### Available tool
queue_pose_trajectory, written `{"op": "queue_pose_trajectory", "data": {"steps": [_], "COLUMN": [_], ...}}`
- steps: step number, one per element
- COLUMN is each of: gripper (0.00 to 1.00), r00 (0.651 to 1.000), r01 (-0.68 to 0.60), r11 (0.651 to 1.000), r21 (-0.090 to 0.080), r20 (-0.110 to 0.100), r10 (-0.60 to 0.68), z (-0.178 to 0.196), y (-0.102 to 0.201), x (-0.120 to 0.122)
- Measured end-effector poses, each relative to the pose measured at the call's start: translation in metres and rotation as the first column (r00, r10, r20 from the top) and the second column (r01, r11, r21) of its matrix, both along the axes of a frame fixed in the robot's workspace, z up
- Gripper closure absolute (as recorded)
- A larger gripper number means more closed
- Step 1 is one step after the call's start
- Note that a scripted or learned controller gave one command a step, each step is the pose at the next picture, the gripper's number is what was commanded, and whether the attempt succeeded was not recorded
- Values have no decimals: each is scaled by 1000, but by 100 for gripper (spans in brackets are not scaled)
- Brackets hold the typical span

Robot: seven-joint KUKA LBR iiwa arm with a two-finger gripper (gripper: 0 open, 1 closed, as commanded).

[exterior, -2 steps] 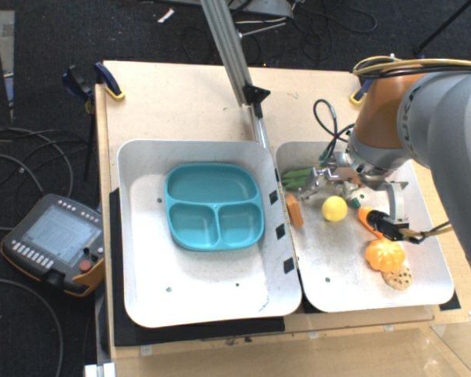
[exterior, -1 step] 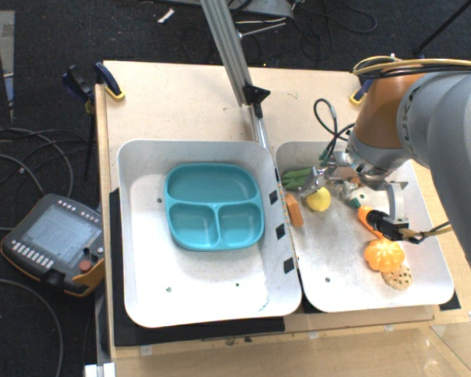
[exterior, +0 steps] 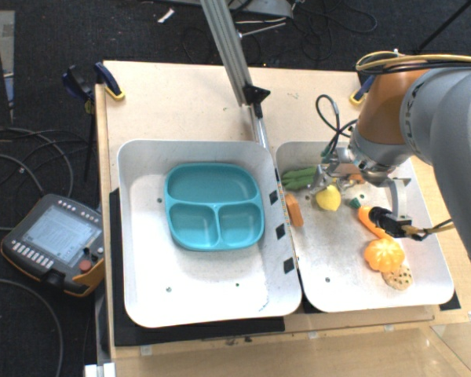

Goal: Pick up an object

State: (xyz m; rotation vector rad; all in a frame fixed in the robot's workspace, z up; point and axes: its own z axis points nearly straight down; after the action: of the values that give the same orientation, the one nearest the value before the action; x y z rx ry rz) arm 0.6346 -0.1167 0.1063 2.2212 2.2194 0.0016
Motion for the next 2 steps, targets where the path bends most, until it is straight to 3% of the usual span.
{"op": "queue_pose_trajectory", "data": {"steps": [2], "gripper": [100], "r00": [1000], "r01": [-1], "r11": [1000], "r21": [-1], "r20": [6], "r10": [1], "z": [115], "y": [-4], "x": [-4]}}
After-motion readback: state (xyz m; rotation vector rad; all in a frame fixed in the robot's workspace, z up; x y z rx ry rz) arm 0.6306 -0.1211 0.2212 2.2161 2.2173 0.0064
